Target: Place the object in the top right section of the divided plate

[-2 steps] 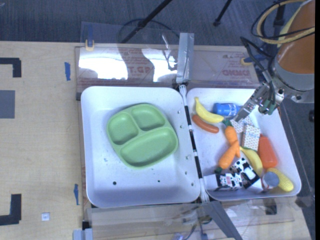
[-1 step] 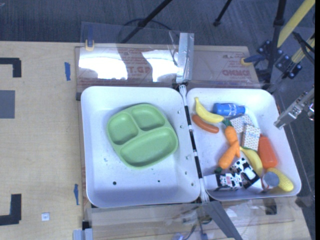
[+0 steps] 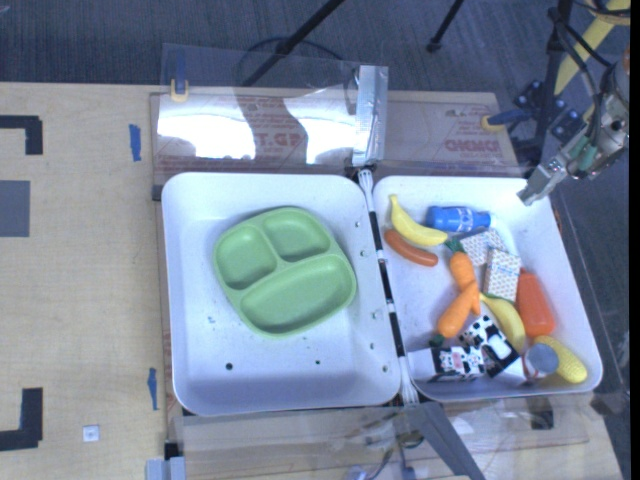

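Over in the left bin (image 3: pixel 190 368) sits the divided plate (image 3: pixel 286 268), a light green oval-ish thing with three sections: two small ones up top and one big one along the bottom. It's tilted a bit, and all three sections look bare. The right bin (image 3: pixel 575 268) is where all the loose stuff is piled: a yellow banana (image 3: pixel 412 226), a red hot-dog-looking piece (image 3: pixel 411 252) right under it, a blue can (image 3: pixel 457 217) lying on its side, an orange carrot (image 3: pixel 460 296), a couple of waffle-patterned wafers (image 3: pixel 496 261), a red-orange piece (image 3: pixel 534 305), another yellow item (image 3: pixel 564 362) in the bottom corner, and a black-and-white cow-print carton (image 3: pixel 476 350). Writing-wise, there's reddish print on the cardboard behind the bins (image 3: pixel 445 128), but it's upside down and too blurry for me to read. The blue can has a white patch, also unreadable. The gripper (image 3: pixel 545 180) is up at the top right corner of the right bin, above the rim, well apart from the plate and not touching any of the toys. Honestly can't tell how it's set from this angle, it's too small and blurry.
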Robot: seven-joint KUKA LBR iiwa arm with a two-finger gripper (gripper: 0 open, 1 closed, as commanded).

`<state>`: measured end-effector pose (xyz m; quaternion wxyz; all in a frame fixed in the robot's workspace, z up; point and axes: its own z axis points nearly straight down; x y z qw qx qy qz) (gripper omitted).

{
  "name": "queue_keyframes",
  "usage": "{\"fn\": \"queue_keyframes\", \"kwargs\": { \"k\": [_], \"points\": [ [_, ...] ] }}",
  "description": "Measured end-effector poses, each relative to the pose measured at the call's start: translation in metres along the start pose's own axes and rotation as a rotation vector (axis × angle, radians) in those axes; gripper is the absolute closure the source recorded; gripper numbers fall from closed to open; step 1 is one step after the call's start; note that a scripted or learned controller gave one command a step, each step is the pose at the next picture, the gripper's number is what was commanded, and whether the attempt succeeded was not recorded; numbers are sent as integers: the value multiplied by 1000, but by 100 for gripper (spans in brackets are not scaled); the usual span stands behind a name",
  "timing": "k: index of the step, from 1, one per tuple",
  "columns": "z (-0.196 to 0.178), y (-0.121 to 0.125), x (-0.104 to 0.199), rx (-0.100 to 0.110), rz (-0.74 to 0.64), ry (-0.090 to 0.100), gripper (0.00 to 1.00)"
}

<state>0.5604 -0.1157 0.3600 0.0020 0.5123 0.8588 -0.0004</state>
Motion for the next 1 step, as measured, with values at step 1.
{"fn": "queue_keyframes", "kwargs": {
  "k": [1],
  "points": [
    [-5,48,-32,1,198,0,100]
  ]
}}
